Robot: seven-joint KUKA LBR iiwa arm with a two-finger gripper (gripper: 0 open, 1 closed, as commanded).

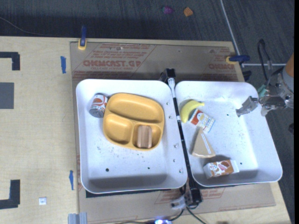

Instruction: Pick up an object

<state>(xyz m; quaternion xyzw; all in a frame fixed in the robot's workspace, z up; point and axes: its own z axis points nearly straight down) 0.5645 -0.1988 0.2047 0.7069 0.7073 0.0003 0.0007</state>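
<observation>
In the right bin (261, 146) lie a yellow banana (189, 109), a small white and orange carton (204, 122), a tan wedge (202, 145) and a brown and white carton (218, 168). My gripper (256, 105) hangs over the bin's upper right corner, well to the right of these objects. It is open, and nothing is between its fingers. The left bin (126, 174) holds a yellow divided tray (131, 118) with a brown cylinder (143, 136) in one compartment. A small can (97, 105) rests against the tray's left end.
The two bins meet at a central rim (180, 134). They sit on a brown board (154, 59) held by a yellow clamp (82, 40) and a blue clamp (238, 58). Bare bin floor lies between my gripper and the objects.
</observation>
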